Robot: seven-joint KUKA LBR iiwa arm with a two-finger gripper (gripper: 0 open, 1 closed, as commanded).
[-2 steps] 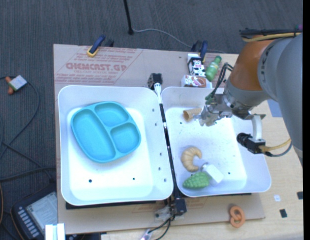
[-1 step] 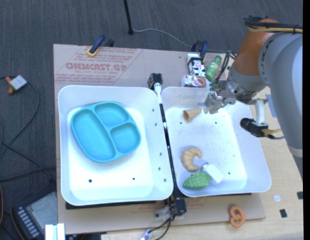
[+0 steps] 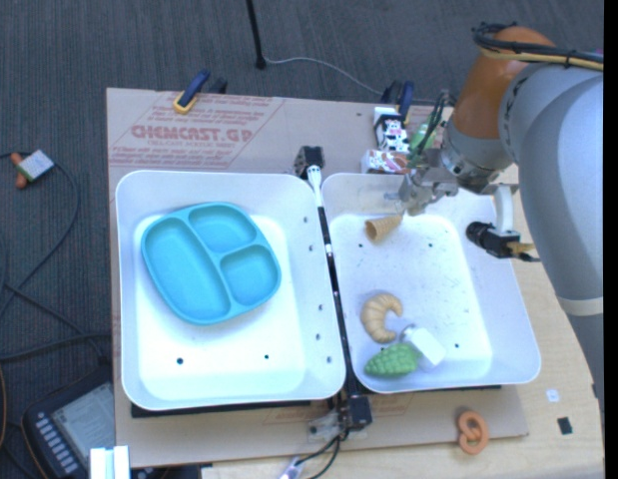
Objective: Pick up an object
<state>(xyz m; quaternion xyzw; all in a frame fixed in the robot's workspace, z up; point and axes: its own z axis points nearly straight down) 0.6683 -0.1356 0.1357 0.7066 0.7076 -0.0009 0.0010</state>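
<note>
The gripper [image 3: 418, 200] hangs over the right bin's [image 3: 508, 342] far end just beside the cone [image 3: 382, 228], seemingly lined up to grab it, though its grip state is unreadable.

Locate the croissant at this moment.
The croissant lies in the right bin, toward its near end, just above the green toy and beside a white block.
</note>
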